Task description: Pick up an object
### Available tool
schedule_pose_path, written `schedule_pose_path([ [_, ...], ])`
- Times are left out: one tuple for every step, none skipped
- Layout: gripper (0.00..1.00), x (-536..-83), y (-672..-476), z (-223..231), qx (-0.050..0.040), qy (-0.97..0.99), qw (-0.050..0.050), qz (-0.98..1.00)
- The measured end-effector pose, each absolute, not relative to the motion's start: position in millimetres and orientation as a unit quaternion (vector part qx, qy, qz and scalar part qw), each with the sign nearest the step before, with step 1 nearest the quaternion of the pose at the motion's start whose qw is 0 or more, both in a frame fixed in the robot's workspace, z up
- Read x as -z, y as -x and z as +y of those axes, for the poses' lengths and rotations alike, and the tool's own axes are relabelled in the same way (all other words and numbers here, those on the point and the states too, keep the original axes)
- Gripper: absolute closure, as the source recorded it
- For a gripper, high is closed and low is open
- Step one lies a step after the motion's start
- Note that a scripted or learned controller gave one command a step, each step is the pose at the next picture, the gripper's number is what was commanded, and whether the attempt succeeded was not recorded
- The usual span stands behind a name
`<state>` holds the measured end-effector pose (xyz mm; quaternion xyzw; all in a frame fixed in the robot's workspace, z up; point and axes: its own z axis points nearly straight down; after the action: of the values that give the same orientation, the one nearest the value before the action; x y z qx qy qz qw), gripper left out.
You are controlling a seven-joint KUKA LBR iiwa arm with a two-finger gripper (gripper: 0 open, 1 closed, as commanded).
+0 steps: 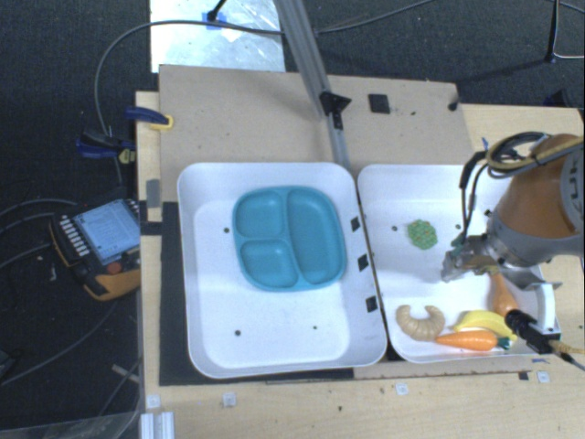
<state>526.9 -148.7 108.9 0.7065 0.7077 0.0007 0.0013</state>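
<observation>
One pincer: the gripper [460, 265] hung low inside the right bin [388, 199], at its right-hand side, on the grey arm [539, 208] with the orange band; whether it was apart or together could not be told, since the tip was small and dark against the bin floor.
Held: nothing could be seen in the gripper.
Nearest thing: a green piece [421, 234] lay just up and left of the gripper, apart from it.
Other candidates: a tan curl [420, 321], a banana [482, 319] and a carrot [467, 340] lay close together along the near wall of the right bin, below the gripper; the banana and carrot looked to be touching.
Partly hidden: another orange thing [502, 293] showed beside the arm, just below the wrist; its kind could not be made out.
Progress: by my reading the pick was not yet made; the arm was down in the bin, every visible object lay on the floor, and closing on one and lifting it were both left.
Left bin [206, 273]: it held a blue tray [289, 238] with three compartments, nothing seen in any of them.
Around: both bins sat side by side on a brown board [238, 108].
</observation>
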Motion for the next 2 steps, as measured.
schedule_pose_path([
  [1.00,-172,-532.7,-150,-0.0014,-0.705,0.002,0.709],
  [1.00,-233,-530.4,-143,-0.0022,-0.705,0.003,0.709],
])
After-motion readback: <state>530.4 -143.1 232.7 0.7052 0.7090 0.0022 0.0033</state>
